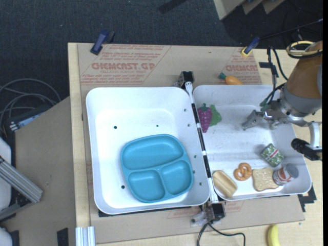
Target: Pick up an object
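Observation:
My gripper [252, 120] hovers over the upper middle of the right bin [233, 94], open with nothing between its fingers. A bunch of purple grapes with a green leaf [206, 117] lies to its left by the bin's left wall. Below and right of the gripper lies a small green can [271, 155]. Along the bin's front edge sit a bread roll [224, 183], a pretzel [243, 171], a slice of toast [263, 179] and a small grey-and-red tin [283, 175].
The left bin [102, 111] holds a blue divided plate [155, 166]. An orange carrot-like toy [231, 79] lies on the bench behind the right bin. A yellow banana [273, 235] rests at the bench's front right. Blue clamps [102, 41] sit at the back corners.

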You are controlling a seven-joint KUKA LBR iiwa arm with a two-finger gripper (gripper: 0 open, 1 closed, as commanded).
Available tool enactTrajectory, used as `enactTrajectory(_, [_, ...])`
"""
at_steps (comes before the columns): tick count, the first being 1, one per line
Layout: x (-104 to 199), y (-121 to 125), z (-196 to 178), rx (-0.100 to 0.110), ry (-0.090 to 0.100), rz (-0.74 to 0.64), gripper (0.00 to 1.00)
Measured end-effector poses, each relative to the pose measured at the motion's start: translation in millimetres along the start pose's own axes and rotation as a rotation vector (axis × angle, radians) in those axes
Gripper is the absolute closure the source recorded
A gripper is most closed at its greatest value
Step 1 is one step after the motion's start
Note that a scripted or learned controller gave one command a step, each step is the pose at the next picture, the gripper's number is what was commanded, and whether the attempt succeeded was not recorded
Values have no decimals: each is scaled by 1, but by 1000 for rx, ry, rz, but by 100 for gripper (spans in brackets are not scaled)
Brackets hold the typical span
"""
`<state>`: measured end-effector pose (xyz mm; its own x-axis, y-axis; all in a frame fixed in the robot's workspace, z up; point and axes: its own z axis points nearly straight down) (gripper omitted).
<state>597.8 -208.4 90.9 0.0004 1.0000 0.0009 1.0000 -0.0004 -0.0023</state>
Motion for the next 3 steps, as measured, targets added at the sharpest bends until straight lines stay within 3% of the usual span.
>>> enactTrajectory(1, [-6, -50, 7, 1, 4, -2, 0])
enactTrajectory(2, [-11, -82, 6, 0, 8, -4, 0])
enactTrajectory(3, [-15, -81, -5, -7, -1, -2, 100])
